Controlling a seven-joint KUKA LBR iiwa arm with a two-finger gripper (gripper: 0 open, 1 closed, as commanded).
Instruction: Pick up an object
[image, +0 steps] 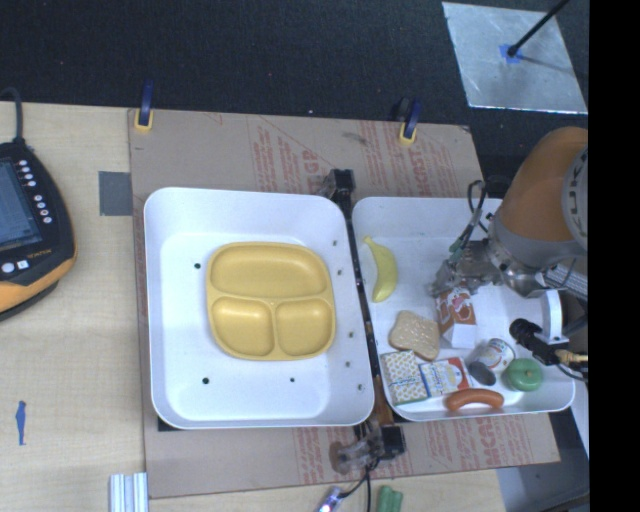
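The arm comes in from the right and its hand (452, 278) is low over the right bin (400, 212), just above a small red and white carton (458, 315) that lies near the middle of that bin. The dark parts of the hand mix together in the picture, so it cannot be told if the hand is apart or together, and nothing is seen held in it. The carton seems the most probable thing to pick, because it is directly under the hand. It looks light and made of thin card, so it is probably a little soft and may bend if it is pressed hard; a good place to take it would be across its two long flat sides, near the middle, with mild force. Other things lie close to it: a slice of toast (415, 333) just beside on the left, a yellow banana (382, 270) further up near the bin wall, a flat checked packet (404, 376) and a blue and white packet (440, 378) lower, a sausage (474, 401) at the front edge, a small round can (493, 355) and a green round piece (523, 375). These look like light plastic toy foods, smooth and maybe slippery; the banana and the sausage are rounded and could roll out of a hold. The left bin (170, 300) holds a yellow divided plate (270, 300), well apart from the hand.
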